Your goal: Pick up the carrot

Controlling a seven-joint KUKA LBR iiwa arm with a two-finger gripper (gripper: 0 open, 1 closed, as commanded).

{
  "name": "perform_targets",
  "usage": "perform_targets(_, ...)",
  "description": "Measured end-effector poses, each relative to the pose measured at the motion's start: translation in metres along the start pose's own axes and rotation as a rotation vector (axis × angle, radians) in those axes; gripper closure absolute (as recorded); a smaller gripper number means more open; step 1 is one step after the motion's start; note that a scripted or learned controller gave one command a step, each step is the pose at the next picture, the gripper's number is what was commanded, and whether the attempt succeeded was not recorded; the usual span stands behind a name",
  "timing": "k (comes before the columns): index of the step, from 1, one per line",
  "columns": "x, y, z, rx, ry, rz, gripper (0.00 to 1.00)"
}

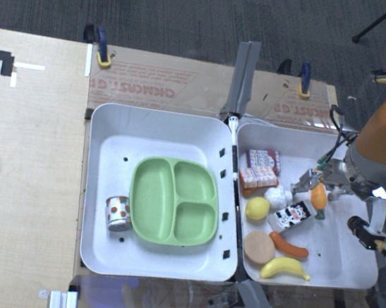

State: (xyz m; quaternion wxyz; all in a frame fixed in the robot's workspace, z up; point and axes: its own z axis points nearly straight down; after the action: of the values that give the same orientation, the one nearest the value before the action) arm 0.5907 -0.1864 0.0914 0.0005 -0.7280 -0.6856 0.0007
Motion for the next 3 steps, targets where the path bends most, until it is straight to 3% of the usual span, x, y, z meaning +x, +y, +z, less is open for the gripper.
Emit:
perform_targets(1,0.031,0.022,-0.001,-0.002,-0.001,-0.098,0.00)
perform_targets(2,-0.007,0.001,0.000,0.001,0.000,0.066,0.00)
perform_targets(3,-0.007,0.001,-0.009,0.002,0.000,0.066,1.00)
